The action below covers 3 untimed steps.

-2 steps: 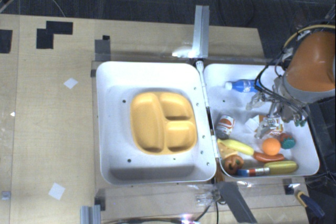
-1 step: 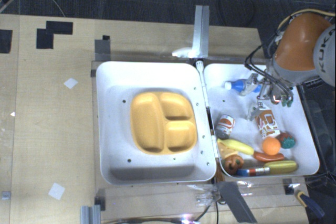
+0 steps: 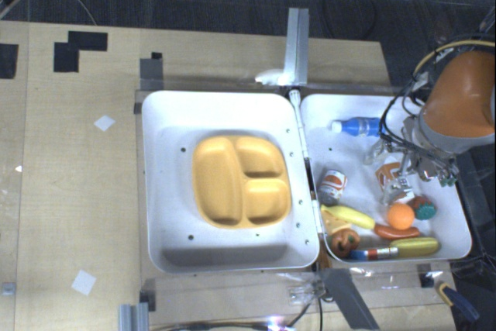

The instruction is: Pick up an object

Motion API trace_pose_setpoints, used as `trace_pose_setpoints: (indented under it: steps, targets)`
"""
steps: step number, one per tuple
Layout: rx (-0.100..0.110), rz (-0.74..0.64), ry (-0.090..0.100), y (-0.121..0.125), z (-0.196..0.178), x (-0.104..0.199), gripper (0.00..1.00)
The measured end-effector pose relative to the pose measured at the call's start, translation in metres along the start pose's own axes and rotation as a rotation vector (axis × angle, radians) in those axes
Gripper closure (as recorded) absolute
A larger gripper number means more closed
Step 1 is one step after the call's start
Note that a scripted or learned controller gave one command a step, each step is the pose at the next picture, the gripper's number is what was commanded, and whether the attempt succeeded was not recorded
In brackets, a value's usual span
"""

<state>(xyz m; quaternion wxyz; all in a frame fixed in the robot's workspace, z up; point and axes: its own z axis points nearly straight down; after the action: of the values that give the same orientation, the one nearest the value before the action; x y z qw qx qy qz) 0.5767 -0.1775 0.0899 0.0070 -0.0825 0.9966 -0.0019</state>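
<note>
The right bin (image 3: 457, 244) holds several small items. A blue bottle (image 3: 356, 125) lies at its back and a small can (image 3: 332, 184) near its left wall. At the front are a banana (image 3: 350, 215), an orange ball (image 3: 401, 216), a carrot (image 3: 395, 231), a yellow oblong piece (image 3: 416, 246), a reddish fruit (image 3: 343, 239) and a marker (image 3: 366, 253). My gripper (image 3: 395, 178) hangs low over the bin's middle right, just above the orange ball, beside a small orange-and-white object (image 3: 387, 173). Cables and the wrist hide part of it.
The left bin (image 3: 163, 244) carries a yellow divided plate (image 3: 239, 180) at its centre. A metal post (image 3: 297, 50) stands behind the wall between the bins. The arm's orange band (image 3: 465, 93) looms over the right bin's far right corner.
</note>
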Motion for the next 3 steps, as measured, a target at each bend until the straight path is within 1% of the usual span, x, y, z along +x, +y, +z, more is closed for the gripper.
trace_pose_setpoints:
  steps: [1, 2, 3]
  targets:
    - [-0.003, 0.206, 0.003, 0.080, -0.008, -0.045, 0.00]
    - [-0.001, -0.002, 0.000, 0.047, -0.068, -0.096, 0.00]
    - [-0.002, 0.549, 0.009, 0.063, -0.016, -0.083, 0.00]
